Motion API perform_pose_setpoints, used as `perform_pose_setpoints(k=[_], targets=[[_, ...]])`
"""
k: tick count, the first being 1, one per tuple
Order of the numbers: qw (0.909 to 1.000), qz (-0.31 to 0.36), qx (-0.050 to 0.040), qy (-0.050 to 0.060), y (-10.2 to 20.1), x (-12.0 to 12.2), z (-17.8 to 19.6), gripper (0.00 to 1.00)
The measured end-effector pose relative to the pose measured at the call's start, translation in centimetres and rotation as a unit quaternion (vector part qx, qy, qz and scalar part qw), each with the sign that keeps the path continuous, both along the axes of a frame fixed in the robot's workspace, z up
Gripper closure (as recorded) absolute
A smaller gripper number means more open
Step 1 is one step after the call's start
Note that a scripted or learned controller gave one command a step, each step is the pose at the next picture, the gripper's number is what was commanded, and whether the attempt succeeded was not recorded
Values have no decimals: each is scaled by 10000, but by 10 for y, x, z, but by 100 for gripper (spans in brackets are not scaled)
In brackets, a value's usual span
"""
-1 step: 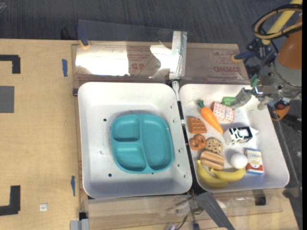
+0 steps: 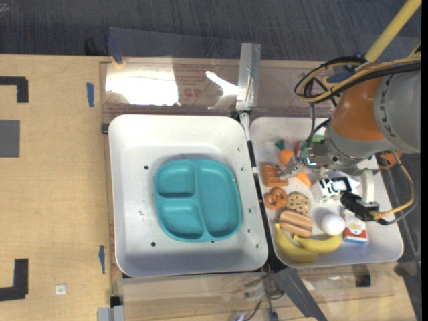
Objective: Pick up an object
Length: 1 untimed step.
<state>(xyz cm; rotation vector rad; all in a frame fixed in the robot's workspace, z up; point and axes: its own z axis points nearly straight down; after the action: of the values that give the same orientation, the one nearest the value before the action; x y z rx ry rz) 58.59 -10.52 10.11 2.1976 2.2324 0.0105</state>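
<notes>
The fingers (image 2: 299, 168) sit low in the right bin (image 2: 391, 246), near its left wall, among the small toy foods. Their tips are a blur of metal and shadow, so whether they are spread, closed, or gripping anything cannot be told. Closest to them are a small orange piece (image 2: 287, 156) just above and an orange wedge (image 2: 304, 178) just below; contact with either is unclear.

No brand or label can be read anywhere. A black-and-white patterned item (image 2: 330, 188) lies right of the wedge, partly under the arm's black fittings, and a small red, white and blue carton (image 2: 355, 233) near the front carries print too small to make out.

Further out in the same bin: a brown waffle-like piece (image 2: 271, 174), a pretzel (image 2: 275, 197), a speckled cookie (image 2: 298, 202), a hot dog (image 2: 295, 221), a white egg (image 2: 331, 224) and a banana (image 2: 304, 245) along the front edge. These lie close together, several touching.

The grey arm (image 2: 398, 112) with its orange band (image 2: 354, 116) covers the bin's upper right portion — whatever lies beneath is hidden — and yellow and black cables (image 2: 324, 75) loop above it.

The left bin (image 2: 127, 139) holds a teal divided plate (image 2: 198, 198), three compartments, lying flat at its centre. Both bins rest on the bench (image 2: 47, 179), which carries black corner marks and blue tape tabs.
</notes>
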Motion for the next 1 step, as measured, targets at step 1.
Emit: perform_pose_setpoints(k=[1], targets=[[9995, 304, 20, 64, -6, 40, -7, 0]])
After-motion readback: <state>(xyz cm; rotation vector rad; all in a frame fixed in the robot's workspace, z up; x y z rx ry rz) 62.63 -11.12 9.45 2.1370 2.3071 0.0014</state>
